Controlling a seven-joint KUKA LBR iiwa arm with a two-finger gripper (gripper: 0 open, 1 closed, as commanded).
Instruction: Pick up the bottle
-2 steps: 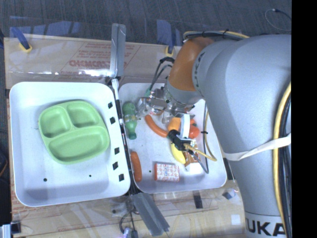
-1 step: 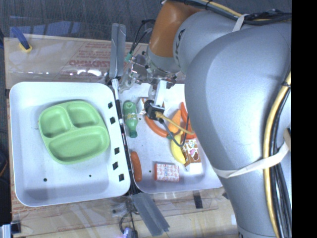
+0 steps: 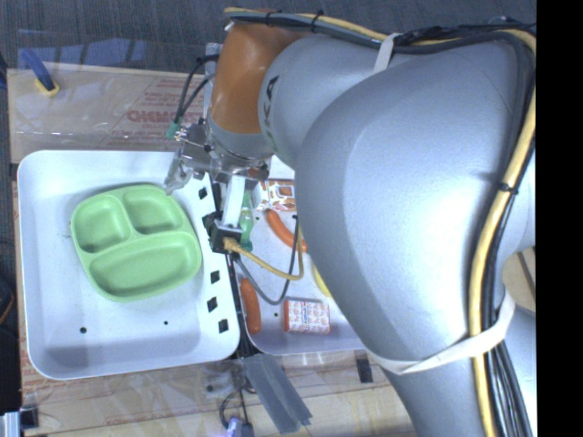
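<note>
Reaching in from the right, the grey arm (image 3: pixel 410 198) with its orange band (image 3: pixel 241 71) hangs over the seam where two white bins meet on the desk (image 3: pixel 91 107). Its hand (image 3: pixel 211 167) is low over the far right corner of the left bin (image 3: pixel 46 335), just beside the green plate (image 3: pixel 137 241). Whether the hand is open or closed cannot be told from this angle, and nothing can be seen in its grip. The plate, divided into three compartments, lies flat in the middle of the left bin. The arm's bulk covers most of the right bin (image 3: pixel 282 340). In the strip left showing lie two orange sticks, one (image 3: pixel 282 228) near the hand and one (image 3: pixel 250 306) nearer the camera. There is also a printed packet (image 3: pixel 278 194) and a small red-and-white labelled pack (image 3: pixel 307 315). Where the bottle lies cannot be told. A blue and yellow tool (image 3: pixel 38 71) rests at the desk's far left edge, well apart from both bins.
</note>
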